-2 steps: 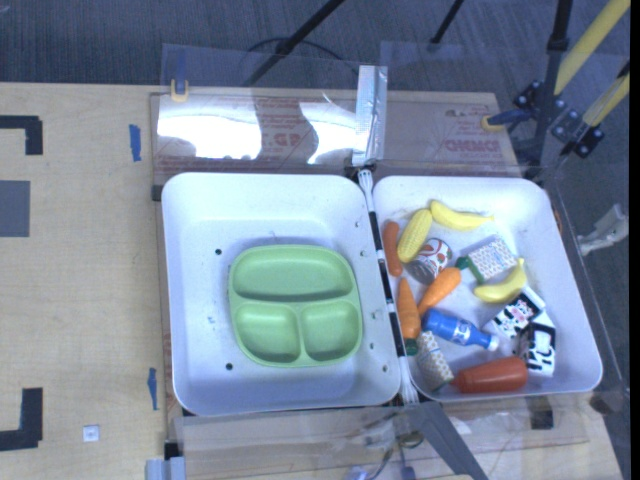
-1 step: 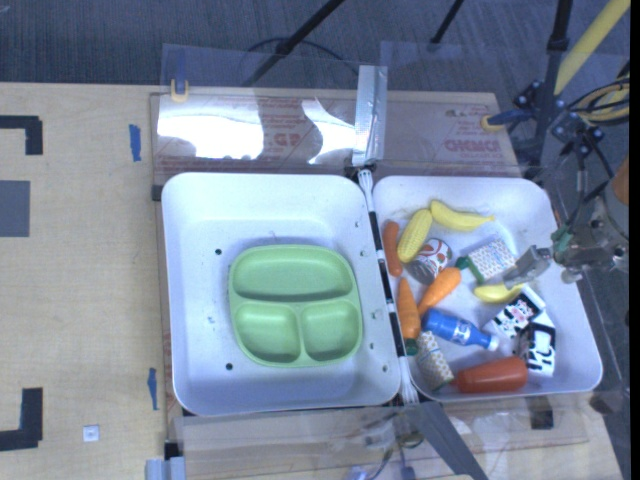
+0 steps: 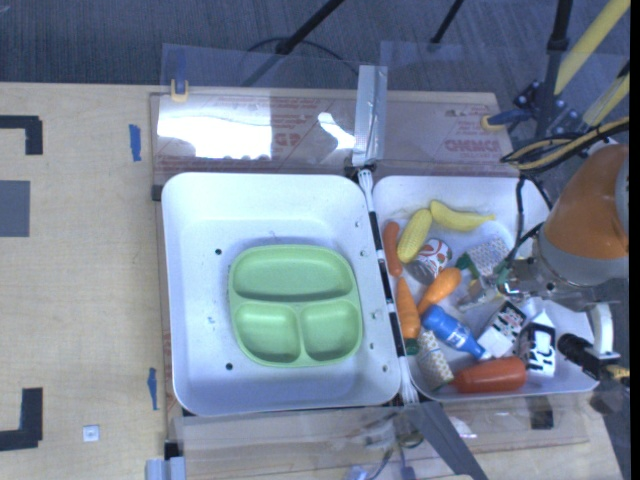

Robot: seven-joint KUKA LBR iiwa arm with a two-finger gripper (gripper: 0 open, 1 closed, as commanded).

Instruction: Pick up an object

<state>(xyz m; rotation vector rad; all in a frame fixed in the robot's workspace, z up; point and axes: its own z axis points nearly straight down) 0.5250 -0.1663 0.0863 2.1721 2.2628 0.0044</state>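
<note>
The right bin point(image 3: 530, 190) holds a jumble of toy food. A yellow banana point(image 3: 460, 216) lies at the back, with a yellow-orange pepper point(image 3: 413, 240) and a small round can point(image 3: 432, 258) beside it. Two orange carrots point(image 3: 440, 288) point(image 3: 407, 310) lie along the bin's left side. A blue bottle point(image 3: 452, 330) sits in the middle and a red sausage point(image 3: 490, 374) at the front. My gripper point(image 3: 497, 286) reaches down into this bin from the right, low over the pile just right of the upper carrot and above the blue bottle. Nothing is visibly held.
The left bin point(image 3: 190, 218) carries a green divided plate point(image 3: 295, 303). A metal divider point(image 3: 368, 118) stands between the bins at the back. A black-and-white tagged item point(image 3: 540, 348) lies by the right bin's front right corner. Tripod legs and cables crowd the floor behind.
</note>
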